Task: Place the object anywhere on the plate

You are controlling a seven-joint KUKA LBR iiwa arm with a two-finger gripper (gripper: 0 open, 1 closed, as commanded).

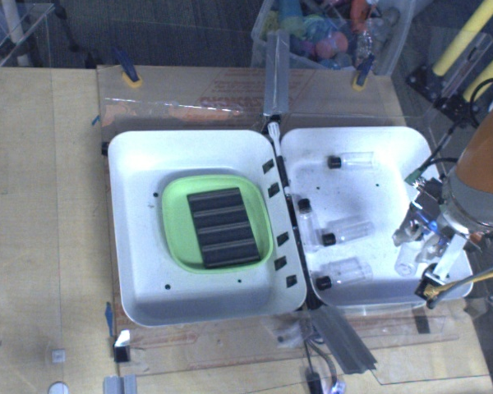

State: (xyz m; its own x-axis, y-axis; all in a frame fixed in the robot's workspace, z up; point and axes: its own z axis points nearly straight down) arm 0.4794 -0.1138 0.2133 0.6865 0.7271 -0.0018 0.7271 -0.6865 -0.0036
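- The green plate (174, 220) lies in the left bin (131, 158), near its middle, with a black ribbed object (223, 227) resting flat on it.
- The right bin (394, 142) holds four clear vials with black caps: one (350, 162) near the far edge, one (306, 217) against the divider, one (345, 232) mid-bin, one (341, 273) by the near edge.
- The claw (428, 249) hangs over the right bin's right edge; whether it is open or closed cannot be told.

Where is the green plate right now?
The green plate lies in the left bin, with a black ridged block on it.
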